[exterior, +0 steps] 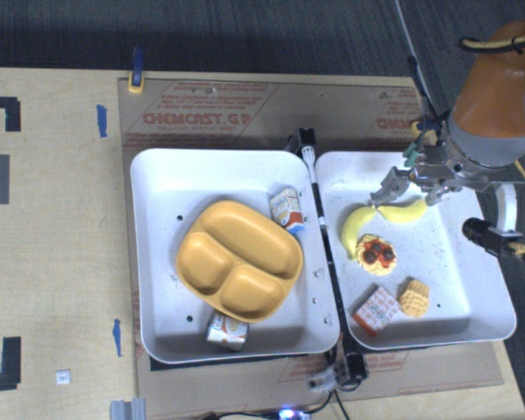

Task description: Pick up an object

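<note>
The right bin point(472, 261) holds a yellow banana point(372, 220), a small tart with red topping point(376, 254), a piece of corn cob point(413, 297) and a red and white packet point(378, 309). My gripper point(412, 191) hangs over the upper part of this bin, just above the banana's right end. It is open: the two grey fingers point(390, 185) are spread apart with nothing held between them. The banana lies on the bin floor, curving down to the left of the gripper.
The left bin point(157, 199) holds a large yellow divided tray point(238, 259), a small can point(286, 206) by the tray's upper right and another small container point(226, 331) at its lower edge. The ridge between the bins point(325, 261) runs just left of the banana.
</note>
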Action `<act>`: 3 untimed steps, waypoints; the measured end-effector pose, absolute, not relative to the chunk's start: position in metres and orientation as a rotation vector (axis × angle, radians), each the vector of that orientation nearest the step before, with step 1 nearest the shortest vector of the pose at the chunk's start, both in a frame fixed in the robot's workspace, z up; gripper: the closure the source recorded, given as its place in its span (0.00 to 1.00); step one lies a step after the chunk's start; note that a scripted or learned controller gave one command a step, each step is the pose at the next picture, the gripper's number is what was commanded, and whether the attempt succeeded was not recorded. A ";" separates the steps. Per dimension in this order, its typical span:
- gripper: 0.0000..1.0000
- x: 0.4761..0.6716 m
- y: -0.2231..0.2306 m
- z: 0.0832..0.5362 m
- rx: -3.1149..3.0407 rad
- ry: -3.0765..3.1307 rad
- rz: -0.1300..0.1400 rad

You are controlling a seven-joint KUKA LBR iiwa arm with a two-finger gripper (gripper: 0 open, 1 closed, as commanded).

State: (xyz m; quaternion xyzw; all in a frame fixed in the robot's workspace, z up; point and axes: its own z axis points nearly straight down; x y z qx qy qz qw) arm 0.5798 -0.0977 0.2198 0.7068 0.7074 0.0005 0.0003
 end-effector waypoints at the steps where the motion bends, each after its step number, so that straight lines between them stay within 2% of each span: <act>1: 0.00 0.533 -0.106 0.086 2.221 2.219 0.002; 2: 1.00 0.534 -0.106 0.097 2.218 2.215 0.007; 3: 1.00 0.480 -0.038 0.185 2.220 2.222 0.002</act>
